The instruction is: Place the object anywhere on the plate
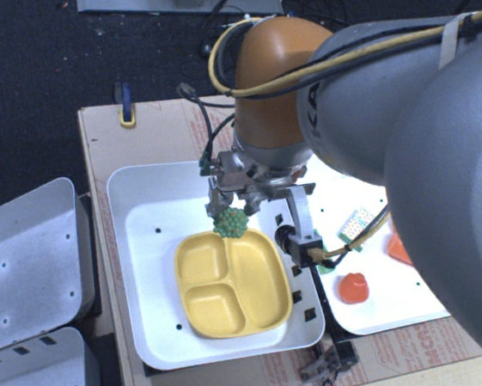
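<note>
One grey arm [404, 108] hangs its claw [228, 211] down, pinching green broccoli [231, 223] above the yellow plate's [235, 288] rim.

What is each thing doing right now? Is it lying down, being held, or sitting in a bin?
Broccoli: green, at the gripper tips, over the plate's top edge.
Plate: yellow, three sections, flat in the left bin, nothing in its sections.
Red thing: sitting in the right bin.
Orange thing: in the right bin, partly hidden by the arm.
Card: lying in the right bin.
</note>
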Tool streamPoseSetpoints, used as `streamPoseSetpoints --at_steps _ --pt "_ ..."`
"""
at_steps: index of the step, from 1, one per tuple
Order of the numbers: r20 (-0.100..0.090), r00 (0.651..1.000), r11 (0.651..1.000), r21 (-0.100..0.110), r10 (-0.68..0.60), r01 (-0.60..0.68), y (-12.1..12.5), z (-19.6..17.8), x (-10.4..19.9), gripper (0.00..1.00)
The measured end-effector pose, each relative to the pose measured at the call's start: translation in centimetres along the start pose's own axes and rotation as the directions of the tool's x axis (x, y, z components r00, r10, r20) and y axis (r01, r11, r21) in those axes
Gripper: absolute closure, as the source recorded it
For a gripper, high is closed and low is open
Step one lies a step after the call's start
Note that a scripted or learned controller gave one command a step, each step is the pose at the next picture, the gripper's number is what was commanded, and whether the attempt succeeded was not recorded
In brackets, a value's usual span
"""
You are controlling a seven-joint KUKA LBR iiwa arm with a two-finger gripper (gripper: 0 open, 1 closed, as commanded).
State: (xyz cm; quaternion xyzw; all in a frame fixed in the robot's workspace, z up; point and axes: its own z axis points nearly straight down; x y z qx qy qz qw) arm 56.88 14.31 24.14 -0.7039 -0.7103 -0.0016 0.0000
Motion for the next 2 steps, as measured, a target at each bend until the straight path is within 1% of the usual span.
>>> streamPoseSetpoints --at_steps 1,2 --pt "0.002 1.0 1.0 0.002 0.003 -0.003 0.37 1.74 3.22 1.0" --pt "0.003 1.0 1.0 0.002 0.006 -0.006 0.39 1.65 3.01 0.0"
